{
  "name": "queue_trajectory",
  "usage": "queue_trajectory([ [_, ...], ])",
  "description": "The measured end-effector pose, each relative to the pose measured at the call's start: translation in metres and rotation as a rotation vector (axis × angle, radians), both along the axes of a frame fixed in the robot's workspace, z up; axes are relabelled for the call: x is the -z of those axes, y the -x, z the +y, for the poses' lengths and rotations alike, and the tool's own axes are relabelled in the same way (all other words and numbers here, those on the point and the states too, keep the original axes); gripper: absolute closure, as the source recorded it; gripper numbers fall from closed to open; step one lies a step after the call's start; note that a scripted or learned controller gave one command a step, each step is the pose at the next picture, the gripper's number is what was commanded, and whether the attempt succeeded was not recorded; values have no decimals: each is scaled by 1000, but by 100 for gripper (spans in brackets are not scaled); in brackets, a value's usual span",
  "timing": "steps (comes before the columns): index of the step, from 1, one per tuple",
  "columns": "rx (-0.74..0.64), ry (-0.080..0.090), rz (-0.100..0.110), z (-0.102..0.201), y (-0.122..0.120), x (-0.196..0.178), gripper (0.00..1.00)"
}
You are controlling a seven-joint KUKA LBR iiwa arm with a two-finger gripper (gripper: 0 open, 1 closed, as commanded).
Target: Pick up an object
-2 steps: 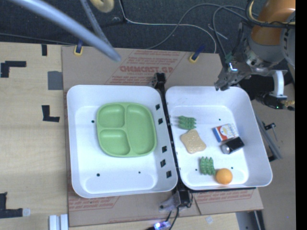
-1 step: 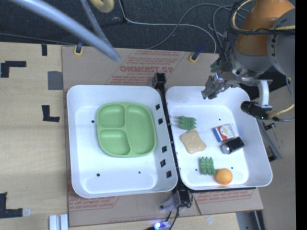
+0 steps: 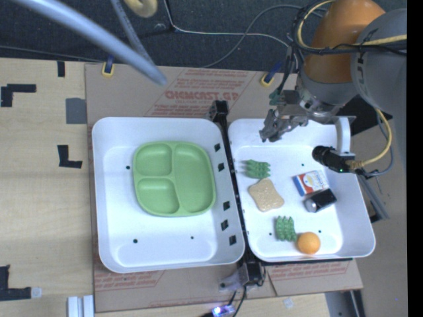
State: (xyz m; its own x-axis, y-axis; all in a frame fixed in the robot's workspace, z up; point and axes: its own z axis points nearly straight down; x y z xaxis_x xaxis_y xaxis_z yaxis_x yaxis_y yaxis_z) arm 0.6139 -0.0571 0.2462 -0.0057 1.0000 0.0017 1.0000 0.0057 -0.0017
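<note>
Over the far left corner of the right bin [image 3: 344, 240] hangs the claw [image 3: 269, 135], its dark fingers pointing down with nothing visible between them; whether they stand apart or together I cannot tell. Below it in that bin lie a green toy [image 3: 256, 169], a tan biscuit [image 3: 266, 194], a second green toy [image 3: 285, 228] touching an orange ball [image 3: 308, 243], a small blue and red box [image 3: 310, 182] and a black block [image 3: 320, 200]. Beside it, the left bin [image 3: 109, 177] holds a green divided plate [image 3: 175, 178].
</note>
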Motion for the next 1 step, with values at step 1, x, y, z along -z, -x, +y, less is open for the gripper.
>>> queue_trajectory([
  [1, 1, 2, 1, 57, 26, 9, 100],
])
